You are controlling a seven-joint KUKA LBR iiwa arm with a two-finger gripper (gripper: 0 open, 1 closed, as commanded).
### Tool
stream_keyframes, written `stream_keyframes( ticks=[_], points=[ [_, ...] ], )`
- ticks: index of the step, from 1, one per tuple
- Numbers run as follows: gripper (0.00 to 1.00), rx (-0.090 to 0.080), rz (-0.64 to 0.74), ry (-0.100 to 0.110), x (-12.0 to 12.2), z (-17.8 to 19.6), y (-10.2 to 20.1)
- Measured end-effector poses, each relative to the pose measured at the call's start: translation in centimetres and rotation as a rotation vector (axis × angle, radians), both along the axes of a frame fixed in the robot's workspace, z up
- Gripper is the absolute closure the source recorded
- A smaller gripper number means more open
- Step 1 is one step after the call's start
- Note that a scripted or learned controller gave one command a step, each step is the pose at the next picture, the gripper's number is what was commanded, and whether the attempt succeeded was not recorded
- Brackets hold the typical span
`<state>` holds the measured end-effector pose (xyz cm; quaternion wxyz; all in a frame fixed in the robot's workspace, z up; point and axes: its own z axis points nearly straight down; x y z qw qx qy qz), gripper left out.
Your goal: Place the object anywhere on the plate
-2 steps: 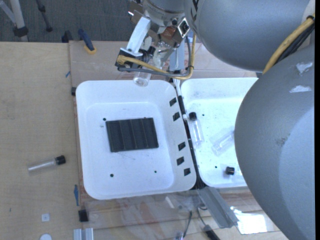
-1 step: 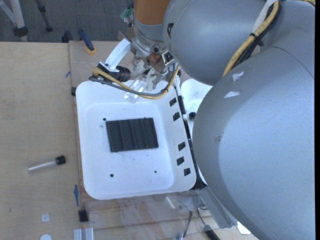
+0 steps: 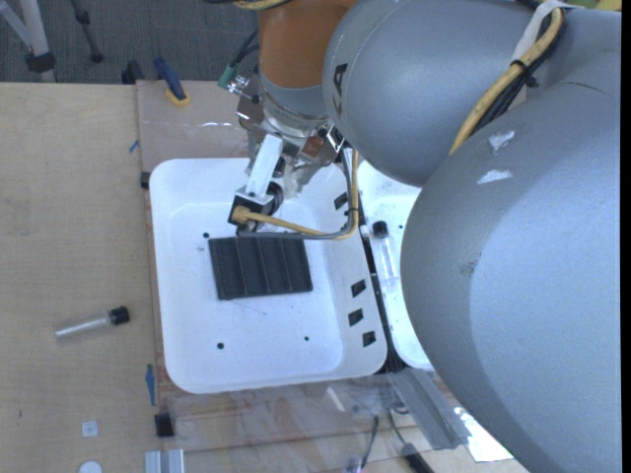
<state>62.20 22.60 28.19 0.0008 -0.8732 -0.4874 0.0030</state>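
Note:
A dark grey ribbed rectangular plate (image 3: 261,267) lies flat in the middle of the left white bin (image 3: 187,264). My gripper (image 3: 304,158) hangs below the orange band, over the bin's far right part, just beyond the plate's far edge. The wrist and its mounts hide the gripper's tips. A small brownish patch shows at the gripper, too hidden to name. No loose object is visible on the plate.
The grey arm covers most of the right bin (image 3: 394,215). Small black clips (image 3: 357,289) line the wall between the bins. On the wooden bench at left lies a small metal cylinder with a black cap (image 3: 91,323). A blue clamp (image 3: 174,87) sits at the far edge.

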Motion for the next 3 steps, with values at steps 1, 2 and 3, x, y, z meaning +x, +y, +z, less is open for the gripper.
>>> stream_keyframes(
  ticks=[1, 2, 3],
  points=[
    [1.00, 0.001, 0.153, 0.000, 0.8, -4.1, 0.0],
    [1.00, 0.001, 0.239, -0.006, 4.4, -0.3, 0.0],
    [1.00, 0.002, 0.517, -0.001, 4.3, -4.2, 0.0]
  ],
)
